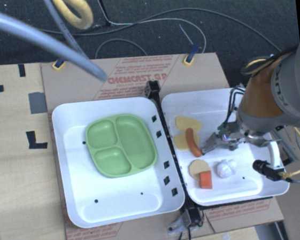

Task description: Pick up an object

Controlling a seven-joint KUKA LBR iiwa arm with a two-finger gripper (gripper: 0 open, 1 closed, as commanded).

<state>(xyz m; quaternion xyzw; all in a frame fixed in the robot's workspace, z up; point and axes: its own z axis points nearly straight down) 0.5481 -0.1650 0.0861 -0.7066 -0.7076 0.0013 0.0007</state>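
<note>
Green divided plate (121, 145) sits alone in left bin (72, 168).

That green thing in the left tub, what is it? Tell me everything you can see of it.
The green tray looks like a moulded plastic meal plate, pale green with rounded corners. It has three compartments: two smaller ones on its left half and one long one on its right. It lies flat, turned slightly askew, in the upper middle of the left bin, resting on the white floor. Nothing lies in it or touches it.
</note>
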